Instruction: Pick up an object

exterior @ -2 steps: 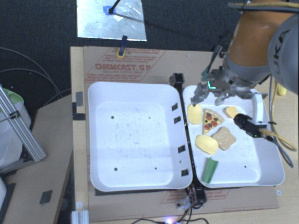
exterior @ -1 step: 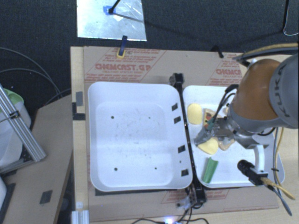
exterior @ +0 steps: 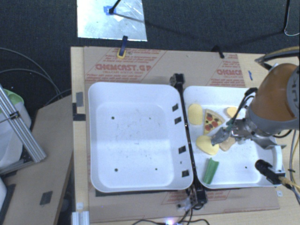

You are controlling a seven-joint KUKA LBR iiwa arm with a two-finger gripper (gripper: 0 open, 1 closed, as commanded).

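We are early in the job, by our reading: nothing is lifted yet, and every object lies on the floor of the right bin [exterior: 243, 172]. Our gripper [exterior: 219, 137] reaches in from the right and sits low over the middle of that bin, its tip right at a pale yellow piece [exterior: 206, 146] and a tan piece [exterior: 227, 145] that lies just beside it under the arm. Whether the gripper is spread or closed we cannot tell, since the wrist hides the tip, and we see nothing plainly caught in it, so we count the grasp as not yet made. Close by are a pizza slice [exterior: 212, 121], a yellow lump [exterior: 195, 114] near the divider, a small yellow bit [exterior: 231, 112] toward the back, and a green block [exterior: 210, 170] near the front wall, well apart from the gripper. What is left, as we judge it, is to close on one piece and raise it clear. The left bin [exterior: 136, 135] is white like the other. Both bins rest on a cardboard sheet [exterior: 140, 64] laid over the bench, with dark carpet [exterior: 37, 27] behind it, a shiny metal plate [exterior: 112, 13] on the floor, and cables running past.
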